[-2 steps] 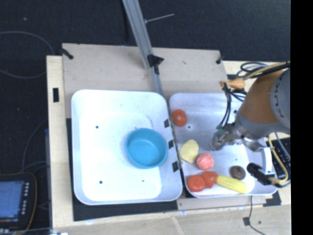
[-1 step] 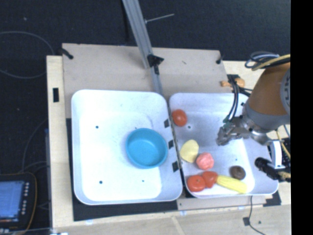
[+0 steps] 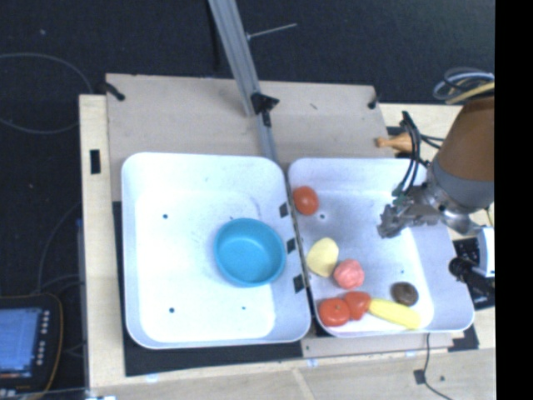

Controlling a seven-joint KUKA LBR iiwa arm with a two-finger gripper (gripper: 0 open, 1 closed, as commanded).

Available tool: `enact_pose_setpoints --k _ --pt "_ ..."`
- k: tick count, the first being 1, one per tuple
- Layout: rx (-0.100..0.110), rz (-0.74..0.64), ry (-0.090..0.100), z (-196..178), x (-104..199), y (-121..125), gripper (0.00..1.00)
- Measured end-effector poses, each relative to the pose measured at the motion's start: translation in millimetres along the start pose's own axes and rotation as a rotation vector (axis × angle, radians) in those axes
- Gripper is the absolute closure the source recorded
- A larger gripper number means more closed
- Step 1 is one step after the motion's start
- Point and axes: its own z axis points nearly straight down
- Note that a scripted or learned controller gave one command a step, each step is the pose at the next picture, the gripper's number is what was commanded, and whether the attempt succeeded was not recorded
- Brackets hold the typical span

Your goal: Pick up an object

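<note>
Pale wooden bench (image 3: 191, 115), seen from above at a slant, bearing two shallow white bins side by side. Left bin (image 3: 166, 190): holds a round blue bowl (image 3: 249, 252), upright, a little right of its centre. Right bin (image 3: 358, 182): holds a scatter of small food-shaped pieces, mostly along its left wall and near edge.

Grey arm with an orange band (image 3: 470, 144) reaching in from the right, wrist over the right bin's far right part. Pincer (image 3: 393, 222) hanging above bare bin floor, well apart from every piece, nothing visible between its fingers; cannot tell whether open or closed.

Pieces, largest first. Yellow banana-like piece (image 3: 395, 312) near the bin's near edge, lying flat, long axis running left to right and dipping slightly toward the right end, left end touching a red piece (image 3: 357, 303). Red tomato-like piece (image 3: 334, 311) just beside that, in the near left corner. Pale yellow lemon-like piece (image 3: 322, 257) by the left wall, tilted. Pink piece (image 3: 349, 272) touching its lower right. Orange-red ball (image 3: 306, 199) farther up the left wall. Small dark brown piece (image 3: 405, 292) just above the banana's right end.
</note>
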Motion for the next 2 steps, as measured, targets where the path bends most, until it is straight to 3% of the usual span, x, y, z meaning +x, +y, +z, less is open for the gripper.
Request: enact_pose_setpoints --k 1,2 --pt "0.001 -0.001 -0.001 -32 -1 2 1.00" --pt "0.004 -0.006 0.002 -37 52 29 1.00"
